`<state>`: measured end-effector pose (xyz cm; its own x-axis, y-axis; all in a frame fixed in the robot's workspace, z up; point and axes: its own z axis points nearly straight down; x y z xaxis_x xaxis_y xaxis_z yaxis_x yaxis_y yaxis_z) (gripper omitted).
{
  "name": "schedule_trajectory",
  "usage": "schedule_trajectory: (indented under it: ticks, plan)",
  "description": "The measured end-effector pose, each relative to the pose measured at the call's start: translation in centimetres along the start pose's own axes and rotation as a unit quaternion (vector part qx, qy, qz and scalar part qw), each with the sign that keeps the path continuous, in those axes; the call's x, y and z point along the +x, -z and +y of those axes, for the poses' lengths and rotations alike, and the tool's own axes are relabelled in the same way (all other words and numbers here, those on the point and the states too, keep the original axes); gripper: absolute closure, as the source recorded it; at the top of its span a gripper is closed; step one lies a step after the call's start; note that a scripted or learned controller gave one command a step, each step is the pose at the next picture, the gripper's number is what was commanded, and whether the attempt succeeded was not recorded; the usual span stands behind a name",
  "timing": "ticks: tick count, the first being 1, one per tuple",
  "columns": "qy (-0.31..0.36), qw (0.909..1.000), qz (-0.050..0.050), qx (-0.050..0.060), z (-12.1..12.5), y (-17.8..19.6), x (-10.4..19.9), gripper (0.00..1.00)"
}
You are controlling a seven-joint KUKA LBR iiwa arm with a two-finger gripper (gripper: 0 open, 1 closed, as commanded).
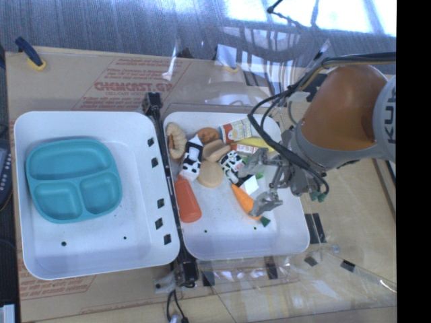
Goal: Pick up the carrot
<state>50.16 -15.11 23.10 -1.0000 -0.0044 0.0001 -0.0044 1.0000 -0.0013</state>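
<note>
You'll find the carrot (242, 197) near the right bin's (289, 237) right edge; the gripper (264, 204) sits over its lower end; you cannot tell its state.

We saw a robotics lab: a worktop (101, 86) lined with printed cardboard, two white bins (87, 254) clipped side by side, toy food heaped in the right bin (289, 237), and a KUKA arm (343, 113) trailing black cables.
</note>
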Motion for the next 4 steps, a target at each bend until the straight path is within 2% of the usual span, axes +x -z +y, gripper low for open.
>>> schedule_trajectory:
  ticks: [1,2,3,4]
  plan:
    - [-0.013,0.9998,-0.012,0.003,-4.4,-11.3,-6.8,0.00]
    - [-0.065,0.9976,-0.022,-0.001,-5.2,-12.0,-6.2,0.00]
    - [-0.140,0.9899,-0.026,-0.001,-5.5,-11.9,-4.6,0.00]
    - [-0.218,0.9757,-0.024,-0.003,-5.6,-12.0,-3.8,0.00]
